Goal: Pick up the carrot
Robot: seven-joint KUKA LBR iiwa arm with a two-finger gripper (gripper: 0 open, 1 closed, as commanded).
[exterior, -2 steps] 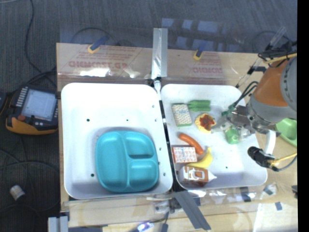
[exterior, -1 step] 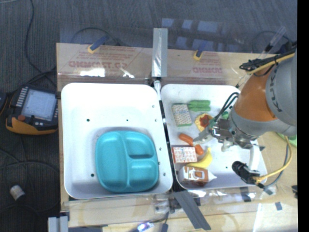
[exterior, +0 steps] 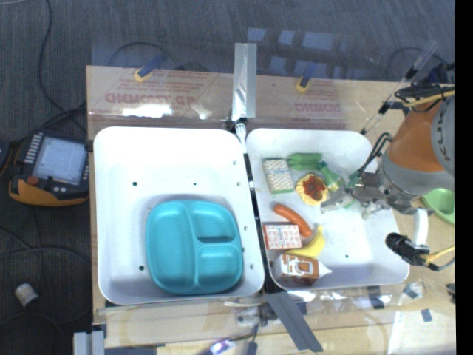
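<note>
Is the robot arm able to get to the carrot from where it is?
Probably yes. The carrot lies uncovered in the right bin, and the gripper hovers over that bin. It is a tight spot, though: a checkered box and banana sit close by.

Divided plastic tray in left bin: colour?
Teal, seen clearly in the camera view.

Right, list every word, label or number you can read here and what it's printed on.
None reads clearly.
Clear panels behind the bins: red lettering, mirrored and blurred.
Brown carton: label print too small.
Two patterned packets and: print too small.
Handheld pendant at left: screen glare, illegible.
</note>
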